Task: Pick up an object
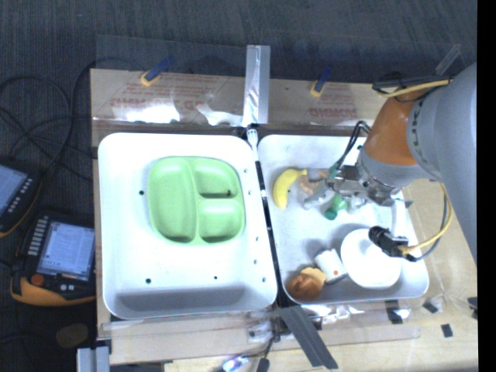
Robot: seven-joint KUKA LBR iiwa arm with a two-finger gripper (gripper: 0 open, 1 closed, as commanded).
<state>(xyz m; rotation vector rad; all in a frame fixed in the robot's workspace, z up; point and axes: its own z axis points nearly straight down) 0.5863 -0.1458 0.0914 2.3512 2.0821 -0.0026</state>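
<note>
In the right bin (288, 239) lie a yellow banana (285, 185), a small green object (334, 206), a white round lid or bowl (370, 259), a small white cup with a red mark (328, 263) and a brown bread-like lump (307, 283). My gripper (332, 192) hangs low over the bin's upper middle, just right of the banana and right above the green object. A tan and clear item (314, 180) sits against its fingers. The wrist hides how the fingers stand.
The left bin (124, 277) holds a green divided plate (197, 198). A metal divider post (256, 84) stands at the back between the bins. Cables and a tablet (63, 248) lie off the bench to the left. My arm (434, 130) covers the right bin's far right.
</note>
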